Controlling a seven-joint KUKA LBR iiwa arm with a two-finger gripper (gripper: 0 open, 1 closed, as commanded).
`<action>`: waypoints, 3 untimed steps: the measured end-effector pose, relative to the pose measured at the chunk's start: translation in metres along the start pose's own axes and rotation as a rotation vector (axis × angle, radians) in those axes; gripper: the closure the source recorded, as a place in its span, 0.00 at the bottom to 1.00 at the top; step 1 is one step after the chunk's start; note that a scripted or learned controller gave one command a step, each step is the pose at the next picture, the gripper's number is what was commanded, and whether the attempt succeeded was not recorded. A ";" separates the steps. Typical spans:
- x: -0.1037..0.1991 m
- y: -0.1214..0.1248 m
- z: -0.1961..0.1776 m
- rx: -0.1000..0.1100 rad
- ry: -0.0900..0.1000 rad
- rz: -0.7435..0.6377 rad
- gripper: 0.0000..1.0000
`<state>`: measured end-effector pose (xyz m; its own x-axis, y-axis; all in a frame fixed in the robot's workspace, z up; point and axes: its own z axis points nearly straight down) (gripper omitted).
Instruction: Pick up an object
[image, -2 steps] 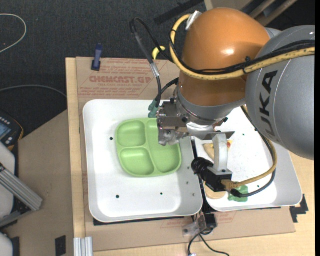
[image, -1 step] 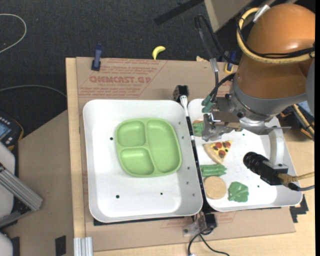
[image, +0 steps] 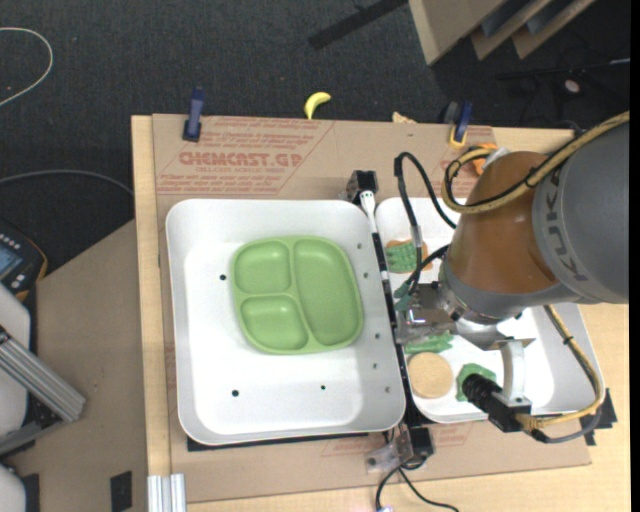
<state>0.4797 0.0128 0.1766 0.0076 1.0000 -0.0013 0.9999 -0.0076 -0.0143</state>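
- A brown board (image: 250, 160) with red print lies on the bench over dark carpet, bearing two white bins.
- The left bin (image: 200, 400) holds a green divided tray (image: 298, 293), lying flat near its middle.
- The right bin (image: 560, 375) holds a round tan disc (image: 431, 375) near its front left corner, with green pieces just beside it.
- The arm (image: 540, 225) hangs over the right bin; its gripper (image: 420, 315) sits low by the bin's left wall, and I cannot tell its state or whether it touches anything.

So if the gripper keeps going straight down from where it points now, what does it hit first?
Probably the right bin's floor, or the green items beside the gripper. The wrist hides the spot below it and depth is unclear, so I can't be sure.
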 end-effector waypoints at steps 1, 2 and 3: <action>0.045 -0.001 -0.147 -0.030 0.005 -0.015 1.00; 0.148 0.047 -0.204 -0.026 0.006 -0.018 1.00; 0.216 -0.008 -0.173 -0.008 0.001 -0.016 1.00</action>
<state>0.4759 0.2290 0.3492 -0.0087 1.0000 0.0000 0.9999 0.0087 -0.0067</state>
